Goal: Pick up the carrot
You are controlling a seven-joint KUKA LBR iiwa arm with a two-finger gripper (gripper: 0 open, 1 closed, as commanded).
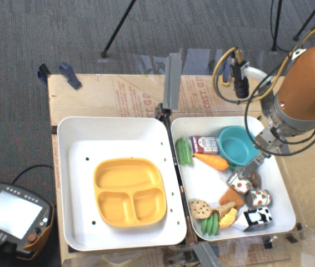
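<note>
Clearly the approach step: the orange tapered plastic carrot (211,161) lies free in the right white bin (288,202), beside the teal bowl (236,145). Whether the tool (248,174) is parted I cannot tell; next it must shift left over the carrot.

We can make out red printed lettering on the cardboard sheet (201,96) behind the bins (68,143), too mirrored and faint to read.
</note>
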